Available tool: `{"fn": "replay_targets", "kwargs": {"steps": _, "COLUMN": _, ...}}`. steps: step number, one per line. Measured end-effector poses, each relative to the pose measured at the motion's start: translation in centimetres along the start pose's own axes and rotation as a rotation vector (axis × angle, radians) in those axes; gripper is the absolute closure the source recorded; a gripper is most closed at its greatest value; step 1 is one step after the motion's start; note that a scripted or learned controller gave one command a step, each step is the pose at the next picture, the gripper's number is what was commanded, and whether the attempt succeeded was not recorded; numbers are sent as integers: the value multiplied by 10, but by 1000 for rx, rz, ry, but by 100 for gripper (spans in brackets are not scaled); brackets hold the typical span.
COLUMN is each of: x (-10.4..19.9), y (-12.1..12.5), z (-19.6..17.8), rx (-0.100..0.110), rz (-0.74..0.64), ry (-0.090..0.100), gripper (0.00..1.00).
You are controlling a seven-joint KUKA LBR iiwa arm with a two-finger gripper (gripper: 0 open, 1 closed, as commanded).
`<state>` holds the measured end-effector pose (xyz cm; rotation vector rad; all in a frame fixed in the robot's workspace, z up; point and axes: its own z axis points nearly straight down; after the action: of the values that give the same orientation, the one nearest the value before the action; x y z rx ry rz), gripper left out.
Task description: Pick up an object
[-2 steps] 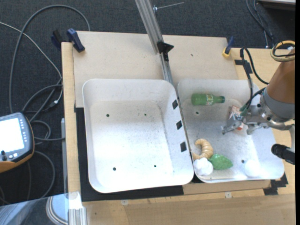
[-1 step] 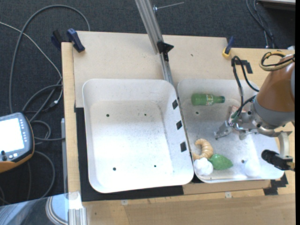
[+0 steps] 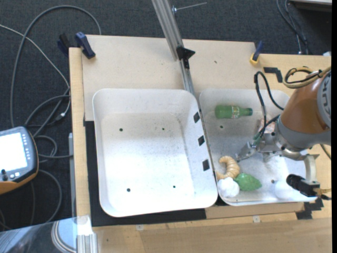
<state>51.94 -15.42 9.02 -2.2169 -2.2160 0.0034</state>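
Note:
The right bin (image 3: 247,95) holds several objects. A green bottle (image 3: 233,111) lies on its side near the far wall. At the near left corner sit a tan curved piece (image 3: 230,166), a white lump (image 3: 228,187) and a green leaf-shaped item (image 3: 248,182). My gripper (image 3: 254,148) hangs low over the middle of this bin, just right of the tan piece and above the green item. Nothing shows between its tips. The orange and grey wrist (image 3: 308,117) covers the bin's right side.
The left bin (image 3: 105,101) lies beside the right one, with a slanted metal pole (image 3: 167,22) rising from between them. A white object (image 3: 288,190) rests in the right bin's near right corner. Cables (image 3: 274,88) loop above the wrist.

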Motion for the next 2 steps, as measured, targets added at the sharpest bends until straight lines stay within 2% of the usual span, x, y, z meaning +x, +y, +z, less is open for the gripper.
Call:
{"fn": "replay_targets", "kwargs": {"steps": 1, "x": 0, "y": 2, "z": -13, "rx": -7, "rz": -1, "ry": -1, "gripper": 100}}
{"fn": "replay_targets", "kwargs": {"steps": 2, "x": 2, "y": 8, "z": -58, "rx": -12, "rz": -3, "ry": -5, "gripper": 100}}
